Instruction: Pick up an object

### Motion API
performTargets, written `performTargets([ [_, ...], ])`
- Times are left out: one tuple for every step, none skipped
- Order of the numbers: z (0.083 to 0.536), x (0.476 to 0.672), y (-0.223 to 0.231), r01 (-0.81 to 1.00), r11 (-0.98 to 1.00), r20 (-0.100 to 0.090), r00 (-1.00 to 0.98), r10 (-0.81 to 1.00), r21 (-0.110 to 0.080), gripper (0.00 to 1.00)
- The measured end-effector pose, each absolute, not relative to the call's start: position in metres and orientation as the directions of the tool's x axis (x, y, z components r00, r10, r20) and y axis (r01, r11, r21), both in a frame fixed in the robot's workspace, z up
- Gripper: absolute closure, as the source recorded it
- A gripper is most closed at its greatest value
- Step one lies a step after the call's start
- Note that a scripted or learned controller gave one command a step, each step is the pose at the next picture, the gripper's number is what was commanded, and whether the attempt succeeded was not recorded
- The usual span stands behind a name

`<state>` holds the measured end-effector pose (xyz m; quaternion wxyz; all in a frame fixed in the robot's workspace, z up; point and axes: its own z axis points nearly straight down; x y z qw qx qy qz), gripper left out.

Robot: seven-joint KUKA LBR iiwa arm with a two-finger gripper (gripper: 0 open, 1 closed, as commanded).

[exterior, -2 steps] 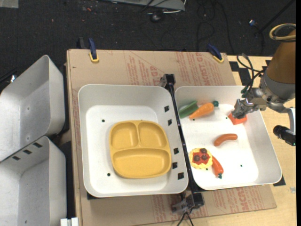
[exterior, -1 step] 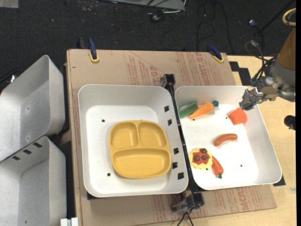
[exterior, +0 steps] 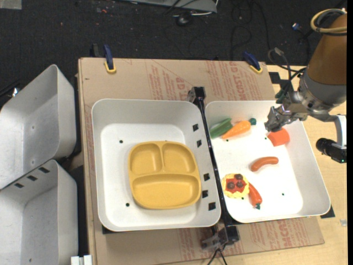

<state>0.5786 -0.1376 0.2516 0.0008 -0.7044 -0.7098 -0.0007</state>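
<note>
Nearest, in shallow white right bin (exterior: 309, 203): yellow toy pizza slice with red toppings (exterior: 235, 185), touching small red toy chilli (exterior: 254, 195) on its right. Just beyond, brown toy sausage (exterior: 265, 163), lying apart, clear on all sides.

In shallow white left bin (exterior: 105, 148): yellow three-compartment plastic plate (exterior: 164, 174), flat, centred.

Farther in right bin: orange-red toy block (exterior: 279, 137) near the far right wall. Directly above it, jaws of grey arm (exterior: 325, 87), low and at the block's far edge. Probably lined up here because the block sits isolated, easy to straddle. Jaws apart or together: cannot tell. Block not visibly between them, so not counted as held.

Farthest: orange toy carrot (exterior: 238, 129) and green toy pepper (exterior: 220, 127), touching. Crowded, so a poorer target.

Blue clamps (exterior: 109, 61) pinning brown board on bench (exterior: 149, 76).
</note>
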Motion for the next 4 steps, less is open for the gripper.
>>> performTargets([
  [0.257, 0.578, -0.085, 1.000, 0.009, 0.002, -0.009, 1.000, 0.000, 1.00],
  [0.261, 0.574, -0.032, 1.000, 0.008, 0.002, -0.008, 1.000, -0.001, 1.00],
  [0.258, 0.573, 0.014, 1.000, 0.008, 0.001, -0.008, 1.000, -0.001, 1.00],
  [0.253, 0.560, 0.066, 1.000, 0.008, 0.001, -0.008, 1.000, -0.003, 1.00],
])
